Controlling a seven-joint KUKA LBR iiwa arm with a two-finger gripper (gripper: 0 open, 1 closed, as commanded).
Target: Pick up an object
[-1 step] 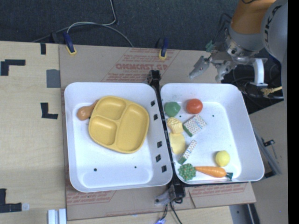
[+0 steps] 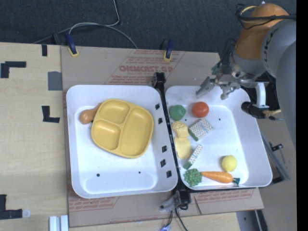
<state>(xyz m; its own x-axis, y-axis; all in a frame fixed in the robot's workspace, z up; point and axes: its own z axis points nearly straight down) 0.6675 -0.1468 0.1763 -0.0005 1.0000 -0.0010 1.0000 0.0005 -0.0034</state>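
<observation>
My gripper (image 2: pixel 214 88) hangs open over the far edge of the right bin (image 2: pixel 250 143), its two fingers spread apart with nothing between them. A red tomato (image 2: pixel 200 109) lies just below and left of the fingers. Beside it sit a green round piece (image 2: pixel 177 112), a patterned block (image 2: pixel 200 128), yellow pieces (image 2: pixel 182 142), a second patterned block (image 2: pixel 195 153), a lemon (image 2: pixel 229 163), a carrot (image 2: pixel 217 177) and a broccoli piece (image 2: pixel 193 177).
The left bin (image 2: pixel 77 143) holds a yellow divided plate (image 2: pixel 122 128) with a brown piece (image 2: pixel 86 115) at its left edge. Blue and yellow clamps (image 2: pixel 168 57) hold the cardboard at the far side. A cable runs across the dark floor behind.
</observation>
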